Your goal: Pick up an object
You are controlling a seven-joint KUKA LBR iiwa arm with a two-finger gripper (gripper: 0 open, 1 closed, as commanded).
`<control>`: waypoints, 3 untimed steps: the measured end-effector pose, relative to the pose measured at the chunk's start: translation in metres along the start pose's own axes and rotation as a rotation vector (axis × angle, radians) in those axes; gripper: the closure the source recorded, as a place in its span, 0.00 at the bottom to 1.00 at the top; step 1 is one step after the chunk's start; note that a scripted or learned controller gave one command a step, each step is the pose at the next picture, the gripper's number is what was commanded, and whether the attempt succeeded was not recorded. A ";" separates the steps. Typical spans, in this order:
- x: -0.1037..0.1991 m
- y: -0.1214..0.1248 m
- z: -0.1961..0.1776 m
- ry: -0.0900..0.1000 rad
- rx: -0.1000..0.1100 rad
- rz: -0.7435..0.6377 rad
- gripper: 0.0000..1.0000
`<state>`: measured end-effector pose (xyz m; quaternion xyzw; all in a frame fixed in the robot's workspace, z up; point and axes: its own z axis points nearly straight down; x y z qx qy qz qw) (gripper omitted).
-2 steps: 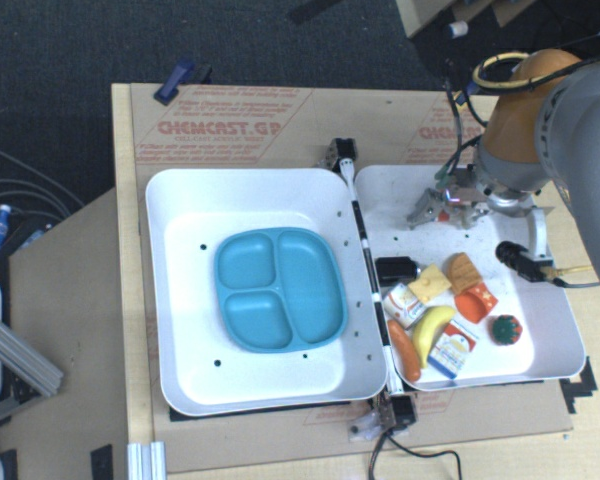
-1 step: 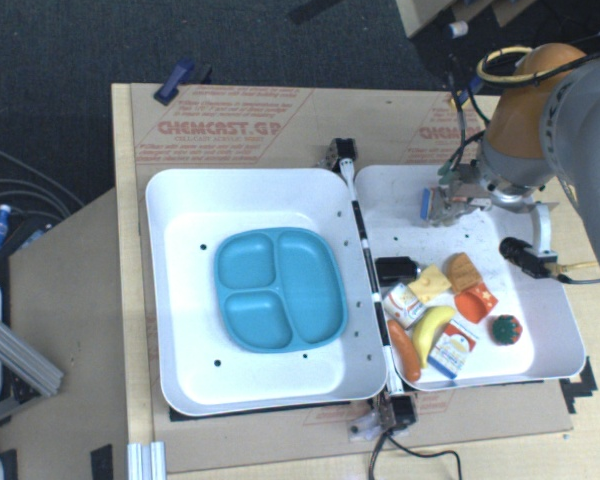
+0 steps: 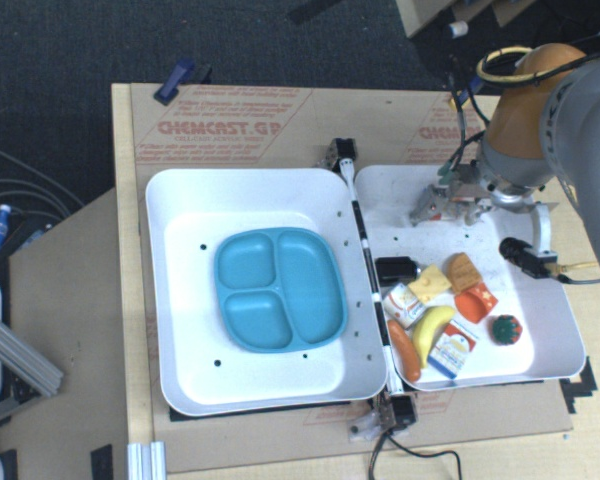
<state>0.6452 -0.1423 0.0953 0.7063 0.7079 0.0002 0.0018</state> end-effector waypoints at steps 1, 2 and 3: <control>0.036 0.021 0.010 0.003 0.008 0.003 0.00; 0.035 0.020 0.000 -0.001 0.009 0.002 1.00; 0.035 0.020 0.000 -0.001 0.010 0.002 0.00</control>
